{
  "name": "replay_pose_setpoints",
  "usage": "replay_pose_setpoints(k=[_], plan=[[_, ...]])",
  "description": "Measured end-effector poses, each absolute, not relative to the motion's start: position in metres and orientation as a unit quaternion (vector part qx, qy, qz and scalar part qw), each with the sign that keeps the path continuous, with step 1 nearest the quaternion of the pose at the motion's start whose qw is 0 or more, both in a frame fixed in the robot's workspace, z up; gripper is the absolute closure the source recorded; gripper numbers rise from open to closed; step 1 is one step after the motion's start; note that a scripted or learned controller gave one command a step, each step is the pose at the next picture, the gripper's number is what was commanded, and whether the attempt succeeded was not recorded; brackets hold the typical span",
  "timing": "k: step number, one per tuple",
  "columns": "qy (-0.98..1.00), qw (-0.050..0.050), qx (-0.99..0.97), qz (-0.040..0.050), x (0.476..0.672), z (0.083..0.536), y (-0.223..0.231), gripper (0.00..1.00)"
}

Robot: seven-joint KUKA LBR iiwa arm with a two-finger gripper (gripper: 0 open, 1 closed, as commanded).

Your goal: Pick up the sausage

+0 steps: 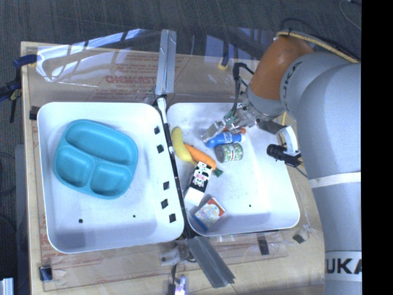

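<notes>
A blue plate [95, 157] lies in the left bin [61, 235], well left of the banana [178, 144]. The banana rests in the right bin [270, 211] by its left wall, with a carrot [200, 155] touching it on the right. Below the banana are a small black-and-white box [201, 176] and a carton [209, 212]. Right of the banana lie a blue can [225, 140] and a green can [229, 153]. Just above these cans, a short reddish piece [240, 129] seems to be the sausage, mostly hidden. Its long axis appears to run left to right, tilted slightly up towards the right, though I cannot be sure. I judge it light, fairly stiff and smooth, so likely to roll; take it across the middle. The gripper [231, 124] hangs right over it, and I cannot tell whether it is open or closed
</notes>
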State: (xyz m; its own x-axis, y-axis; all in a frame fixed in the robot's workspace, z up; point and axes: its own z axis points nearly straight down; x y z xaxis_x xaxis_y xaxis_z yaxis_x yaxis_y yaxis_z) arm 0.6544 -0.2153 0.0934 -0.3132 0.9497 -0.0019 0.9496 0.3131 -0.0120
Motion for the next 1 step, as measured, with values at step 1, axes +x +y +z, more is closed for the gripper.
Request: replay_pose_setpoints(k=[1], plan=[[-0.795,0.003,-0.607,0.0044,0.6546,0.0926,-0.1949,0.0]])
